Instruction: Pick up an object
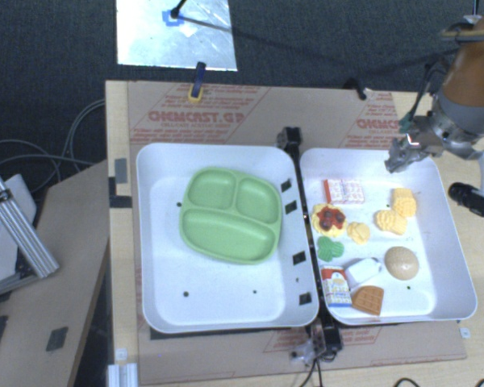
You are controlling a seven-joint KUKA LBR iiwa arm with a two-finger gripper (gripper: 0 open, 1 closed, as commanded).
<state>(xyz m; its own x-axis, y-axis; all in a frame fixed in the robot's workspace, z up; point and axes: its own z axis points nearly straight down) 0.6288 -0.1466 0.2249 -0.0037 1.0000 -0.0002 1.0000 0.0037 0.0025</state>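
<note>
in the camera view, the gripper (399, 158) is seen above the far right corner of the right bin (448, 216); whether it is open or closed cannot be told, and nothing is seen held. the toy food is gathered lower and to the left of it: a red-and-white packet (343, 190) and yellow pieces (397, 212) lie nearest, a tan ball (402, 262) nearer the front. open floor is left between them. the left bin (157, 240) is taken up by a green tray (231, 214).

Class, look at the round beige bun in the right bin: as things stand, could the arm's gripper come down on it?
Probably yes. The bun lies uncovered with some space around it, and the gripper hovers over the same bin's far corner.
</note>
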